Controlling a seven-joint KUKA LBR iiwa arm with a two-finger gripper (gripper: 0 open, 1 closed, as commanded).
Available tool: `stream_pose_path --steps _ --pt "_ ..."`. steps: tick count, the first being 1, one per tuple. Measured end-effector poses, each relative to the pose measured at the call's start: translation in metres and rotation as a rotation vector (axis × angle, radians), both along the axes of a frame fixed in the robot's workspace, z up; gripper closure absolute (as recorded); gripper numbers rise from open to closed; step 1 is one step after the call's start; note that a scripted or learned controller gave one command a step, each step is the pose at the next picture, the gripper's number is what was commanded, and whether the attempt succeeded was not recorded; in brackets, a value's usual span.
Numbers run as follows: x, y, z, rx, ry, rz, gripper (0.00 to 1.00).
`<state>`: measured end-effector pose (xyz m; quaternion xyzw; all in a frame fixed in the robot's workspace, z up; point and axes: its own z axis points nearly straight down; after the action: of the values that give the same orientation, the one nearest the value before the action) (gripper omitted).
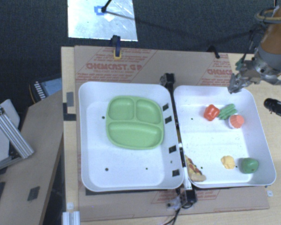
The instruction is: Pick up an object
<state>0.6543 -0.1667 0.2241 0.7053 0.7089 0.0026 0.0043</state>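
White plastic is lining both shallow bins on the bench. Sitting in the left bin (91, 172) is a green divided plate (133, 122), lying flat toward the bin's far half. The right bin (210, 165) is carrying the loose objects. A red pepper (211, 112) is resting near the far edge, with a green vegetable piece (227, 110) just beside it and a small pink-and-white round item (236, 121) touching or nearly touching that green piece. Toward the near right corner a yellow lump (228, 162) is lying next to a green round object (248, 165). A pizza slice (195, 170) is leaning against the near left corner, by the divider between the bins. The gripper (234, 86) is hanging over the far right corner of the right bin, apart from every object; whether its tips are apart or together I cannot tell, and nothing is showing between them.
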Motion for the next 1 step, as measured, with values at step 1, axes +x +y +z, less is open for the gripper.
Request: stream_pose_path --steps 1 --pt "0.0018 -0.0002 0.0553 0.0 0.001 0.001 1.0"
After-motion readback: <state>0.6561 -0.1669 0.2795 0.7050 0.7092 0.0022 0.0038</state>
